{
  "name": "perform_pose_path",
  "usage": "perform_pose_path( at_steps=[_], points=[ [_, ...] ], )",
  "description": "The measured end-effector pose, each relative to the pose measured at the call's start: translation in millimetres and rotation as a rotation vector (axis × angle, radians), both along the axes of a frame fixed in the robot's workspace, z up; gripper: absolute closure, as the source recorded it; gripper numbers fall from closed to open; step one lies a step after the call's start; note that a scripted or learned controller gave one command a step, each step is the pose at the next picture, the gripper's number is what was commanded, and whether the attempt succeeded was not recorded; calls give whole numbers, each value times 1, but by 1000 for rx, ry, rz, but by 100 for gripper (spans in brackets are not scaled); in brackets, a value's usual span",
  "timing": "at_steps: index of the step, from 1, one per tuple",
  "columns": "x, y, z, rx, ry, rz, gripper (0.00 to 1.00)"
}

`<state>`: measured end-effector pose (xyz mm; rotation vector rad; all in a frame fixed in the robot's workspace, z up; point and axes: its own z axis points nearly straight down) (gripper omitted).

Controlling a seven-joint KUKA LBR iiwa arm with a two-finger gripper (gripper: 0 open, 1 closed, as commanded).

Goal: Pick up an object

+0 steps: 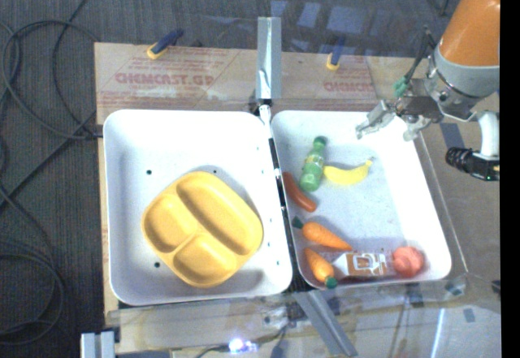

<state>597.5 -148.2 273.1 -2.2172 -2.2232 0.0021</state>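
- The gripper (392,116) hovered at the upper right of the frame, over the right bin (428,186) near its top edge, fingers spread and holding nothing.
- The banana (348,174) lay down and to the left of it, long axis running roughly left-right (the green bottle (313,164) sat just beside its left end).
- Open white floor lay right of the banana, so I judged room enough to descend there; the carrots (327,235) crowded lower down.
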Motion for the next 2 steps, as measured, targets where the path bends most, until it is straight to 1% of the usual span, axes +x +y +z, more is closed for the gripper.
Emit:
perform_pose_path(
  at_steps=[1,2],
  points=[
    [38,-19,-180,-3,-1,-25,0],
    [-4,-52,-183,-5,-12,-31,0]
  ],
)
